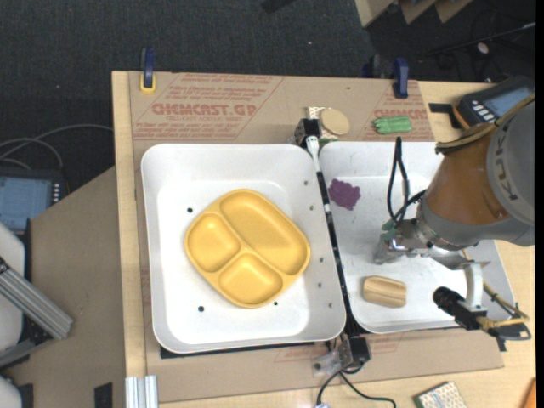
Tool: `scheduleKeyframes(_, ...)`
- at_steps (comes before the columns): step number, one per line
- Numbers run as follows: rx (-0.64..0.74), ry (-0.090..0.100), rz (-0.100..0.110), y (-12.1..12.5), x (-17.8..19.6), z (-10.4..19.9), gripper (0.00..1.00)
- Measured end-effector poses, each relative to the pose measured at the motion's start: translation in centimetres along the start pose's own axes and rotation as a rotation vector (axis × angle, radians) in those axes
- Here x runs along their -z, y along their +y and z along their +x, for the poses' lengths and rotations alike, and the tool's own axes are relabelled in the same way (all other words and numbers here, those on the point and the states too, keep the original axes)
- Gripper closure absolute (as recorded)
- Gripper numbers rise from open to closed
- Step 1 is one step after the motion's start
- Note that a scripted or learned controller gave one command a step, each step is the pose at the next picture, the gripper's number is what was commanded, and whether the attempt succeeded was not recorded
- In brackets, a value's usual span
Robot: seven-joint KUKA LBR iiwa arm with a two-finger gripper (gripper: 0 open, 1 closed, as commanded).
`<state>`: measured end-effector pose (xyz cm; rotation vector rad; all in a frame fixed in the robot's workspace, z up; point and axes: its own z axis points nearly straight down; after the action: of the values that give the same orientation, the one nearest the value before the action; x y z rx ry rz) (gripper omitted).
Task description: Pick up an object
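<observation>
A tan bread-like block [384,291] lies near the front of the right bin [365,317]. A small purple object [344,193] rests toward the back left of the same bin. My gripper [391,249] hangs low in the right bin, just behind the tan block and in front of the purple object. Nothing shows between its tips. A yellow three-compartment plate [246,246] fills the middle of the left bin [161,177].
The grey arm with its orange band [467,185] covers the right part of the right bin. A black cable [396,172] loops down to the wrist. A green object [393,126] and a round tan disc [335,123] lie on the board behind the bins.
</observation>
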<state>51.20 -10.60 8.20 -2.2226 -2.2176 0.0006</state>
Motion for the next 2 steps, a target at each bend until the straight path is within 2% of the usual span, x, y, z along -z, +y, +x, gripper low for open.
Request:
scheduleKeyframes(1, -0.002, -0.006, -0.008, 1.5, 5.5, -5.6, 1.0)
scheduleKeyframes(2, 0.008, 0.0, -0.004, 3.6, 4.2, 0.0, 1.0)
